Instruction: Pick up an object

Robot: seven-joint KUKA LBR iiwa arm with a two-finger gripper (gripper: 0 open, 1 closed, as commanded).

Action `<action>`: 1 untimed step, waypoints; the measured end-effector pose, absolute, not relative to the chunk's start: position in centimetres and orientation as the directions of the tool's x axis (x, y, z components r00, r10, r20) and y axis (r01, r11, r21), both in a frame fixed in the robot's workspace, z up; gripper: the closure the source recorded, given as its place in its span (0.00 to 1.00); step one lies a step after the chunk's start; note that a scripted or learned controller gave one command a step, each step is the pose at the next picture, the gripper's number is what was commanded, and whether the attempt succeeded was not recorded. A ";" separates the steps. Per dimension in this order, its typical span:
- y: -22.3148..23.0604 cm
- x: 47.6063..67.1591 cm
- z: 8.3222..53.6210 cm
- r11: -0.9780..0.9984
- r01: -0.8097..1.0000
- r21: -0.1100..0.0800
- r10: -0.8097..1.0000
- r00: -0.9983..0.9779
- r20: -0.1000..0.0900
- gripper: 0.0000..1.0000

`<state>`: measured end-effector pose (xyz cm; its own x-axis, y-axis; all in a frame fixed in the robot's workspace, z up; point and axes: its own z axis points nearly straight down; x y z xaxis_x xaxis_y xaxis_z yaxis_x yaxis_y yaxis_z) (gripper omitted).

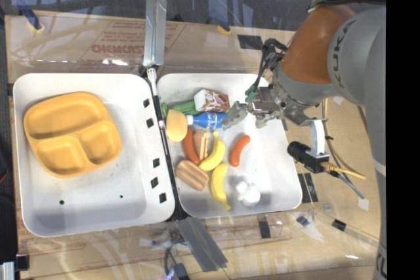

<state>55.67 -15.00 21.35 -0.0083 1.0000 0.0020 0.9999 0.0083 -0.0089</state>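
Note:
My gripper (251, 116) hovers over the upper right part of the right bin (282, 170), open, with nothing between its fingers. Its left fingertip is close to the cap end of a blue bottle (210, 120). Below the gripper lies an orange-red sausage (239, 149). Further left sit a yellow lemon (176, 124), a green item (180, 106) and a brown-and-white packet (212, 100). A hot dog (203, 143), two bananas (214, 155) (220, 187), a tan bun (190, 174) and a white crumpled item (248, 193) fill the lower middle.
The left bin (79, 200) holds a yellow divided plate (71, 133) at its upper left. A wall with black clips (159, 154) separates the two bins. A metal bar (155, 29) stands behind the divide. The right bin's lower right floor is bare.

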 end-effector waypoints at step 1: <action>-14.5 63.5 11.7 -0.037 0.999 -0.016 0.999 0.037 0.002 0.00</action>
<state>63.47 -14.51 11.69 0.0372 0.9993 0.0021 0.9992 -0.0371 -0.0164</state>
